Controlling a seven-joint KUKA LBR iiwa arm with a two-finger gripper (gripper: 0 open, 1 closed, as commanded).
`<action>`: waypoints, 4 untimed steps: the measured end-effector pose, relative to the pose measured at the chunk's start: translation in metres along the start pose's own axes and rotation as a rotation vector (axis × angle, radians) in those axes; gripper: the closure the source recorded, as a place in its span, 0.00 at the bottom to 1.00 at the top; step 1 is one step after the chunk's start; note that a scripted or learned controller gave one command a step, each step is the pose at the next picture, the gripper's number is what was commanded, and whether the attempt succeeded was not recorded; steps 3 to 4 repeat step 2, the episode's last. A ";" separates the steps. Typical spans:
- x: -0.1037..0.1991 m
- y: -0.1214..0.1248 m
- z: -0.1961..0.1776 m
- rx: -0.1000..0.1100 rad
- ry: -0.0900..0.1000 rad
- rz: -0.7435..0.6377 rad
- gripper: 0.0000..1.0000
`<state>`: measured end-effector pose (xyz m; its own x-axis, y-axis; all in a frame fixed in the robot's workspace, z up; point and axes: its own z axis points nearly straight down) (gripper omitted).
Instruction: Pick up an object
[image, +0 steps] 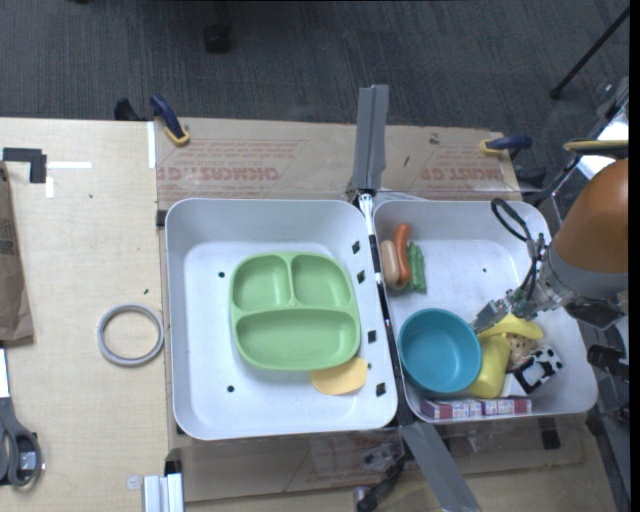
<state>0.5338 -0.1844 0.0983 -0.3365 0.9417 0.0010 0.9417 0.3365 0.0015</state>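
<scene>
The gripper (497, 313) rests over a yellow banana-shaped toy (505, 338) beside the blue bowl (438, 350); its grip I cannot tell.

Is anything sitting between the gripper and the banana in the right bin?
Nothing visible does. The gripper is low in the right bin, right at the banana's upper end. The blue bowl lies beside it to the left, the black-and-white toy to its lower right.
</scene>
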 end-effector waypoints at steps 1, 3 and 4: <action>-0.001 0.000 -0.007 0.000 0.000 0.004 1.00; -0.002 0.000 -0.007 0.001 -0.001 0.004 0.00; -0.002 0.000 -0.007 0.001 -0.001 0.004 0.00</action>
